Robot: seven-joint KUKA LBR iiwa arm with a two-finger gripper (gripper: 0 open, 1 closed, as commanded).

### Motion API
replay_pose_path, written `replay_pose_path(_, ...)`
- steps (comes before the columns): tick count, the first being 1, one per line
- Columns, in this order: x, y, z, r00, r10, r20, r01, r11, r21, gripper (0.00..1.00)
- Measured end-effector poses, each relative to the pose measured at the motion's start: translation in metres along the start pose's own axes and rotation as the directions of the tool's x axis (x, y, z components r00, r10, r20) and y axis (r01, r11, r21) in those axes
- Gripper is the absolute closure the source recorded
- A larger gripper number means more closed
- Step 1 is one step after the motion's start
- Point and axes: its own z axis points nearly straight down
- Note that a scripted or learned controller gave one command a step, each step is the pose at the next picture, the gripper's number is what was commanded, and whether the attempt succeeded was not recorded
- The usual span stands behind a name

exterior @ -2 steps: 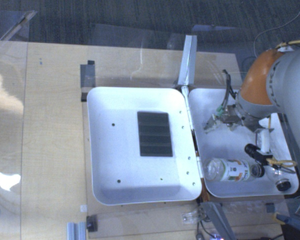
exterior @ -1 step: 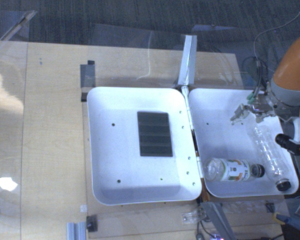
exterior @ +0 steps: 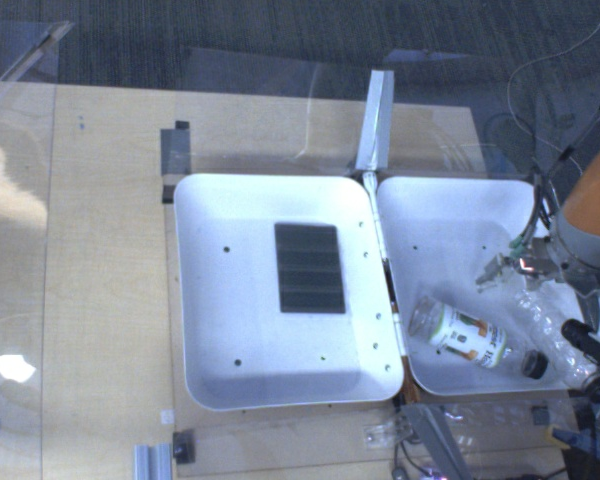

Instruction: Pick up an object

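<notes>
The hand [exterior: 510,266] is hovering over the right bin [exterior: 430,218], near its right side. A labelled bottle [exterior: 462,334] is lying on its side just below it, beside a clear plastic bottle [exterior: 550,340]. A dark ridged pad [exterior: 310,268] is resting flat in the left bin [exterior: 220,298] on the tabletop [exterior: 90,268].

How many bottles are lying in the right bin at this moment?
2. A labelled bottle lies near the bin's front-left part. A clear bottle with a dark cap lies right of it, near the gripper. The arm may hide others.
</notes>
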Motion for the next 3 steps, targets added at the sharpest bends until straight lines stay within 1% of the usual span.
replay_pose_path(1, 0.092, -0.022, 0.022, 0.986, -0.166, 0.0, 0.166, 0.986, -0.007, 0.0)
replay_pose_path(2, 0.113, -0.052, 0.021, 0.972, -0.236, 0.005, 0.236, 0.972, -0.013, 0.0)
replay_pose_path(3, 0.088, 0.019, 0.023, 0.987, -0.162, 0.001, 0.162, 0.987, -0.005, 0.0)
